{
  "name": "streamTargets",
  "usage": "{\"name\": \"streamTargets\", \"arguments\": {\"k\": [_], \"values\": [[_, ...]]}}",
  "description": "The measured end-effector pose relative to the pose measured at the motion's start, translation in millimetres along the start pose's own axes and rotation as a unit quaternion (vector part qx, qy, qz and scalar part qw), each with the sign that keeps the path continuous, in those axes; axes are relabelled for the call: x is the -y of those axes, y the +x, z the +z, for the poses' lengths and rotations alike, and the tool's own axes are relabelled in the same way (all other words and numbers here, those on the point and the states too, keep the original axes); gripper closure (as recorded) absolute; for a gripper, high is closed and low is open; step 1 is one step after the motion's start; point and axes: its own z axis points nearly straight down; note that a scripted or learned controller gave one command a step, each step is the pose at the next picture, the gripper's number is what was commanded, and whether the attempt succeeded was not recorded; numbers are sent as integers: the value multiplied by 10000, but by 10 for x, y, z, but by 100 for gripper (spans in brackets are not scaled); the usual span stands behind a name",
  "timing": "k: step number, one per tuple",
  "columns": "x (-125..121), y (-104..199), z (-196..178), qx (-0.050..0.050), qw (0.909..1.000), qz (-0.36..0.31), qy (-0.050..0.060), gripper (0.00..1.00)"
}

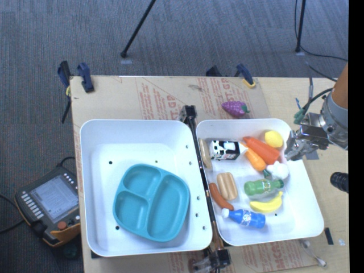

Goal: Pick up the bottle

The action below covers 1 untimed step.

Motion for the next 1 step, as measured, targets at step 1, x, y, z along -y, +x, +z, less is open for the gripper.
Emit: {"name": "streamTargets", "arguments": {"k": [1], "values": [[452, -105, -352, 0, 9840, 1784, -4, 100]]}}
